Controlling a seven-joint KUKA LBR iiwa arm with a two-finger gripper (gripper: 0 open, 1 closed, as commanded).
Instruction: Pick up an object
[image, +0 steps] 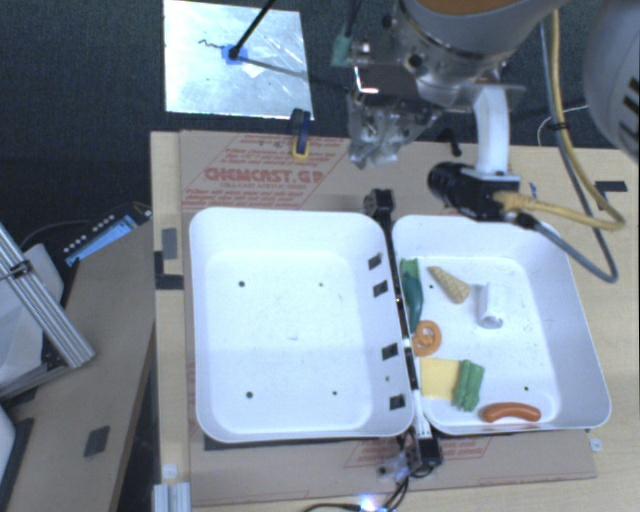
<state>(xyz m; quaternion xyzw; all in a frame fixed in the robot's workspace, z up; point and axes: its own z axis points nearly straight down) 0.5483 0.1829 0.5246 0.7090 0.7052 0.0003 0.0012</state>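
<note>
Orange sausage (511, 411) beside green block (468, 384)

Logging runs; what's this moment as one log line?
gripper: above bench, beyond bins | holding: nothing seen | right bin: seven objects | phase: pre-pick

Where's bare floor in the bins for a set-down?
The left bin has bare floor wall to wall. In the right bin, bare floor lies right of the white cylinder and above the sausage. Its left side, by the divider, is crowded.
</note>
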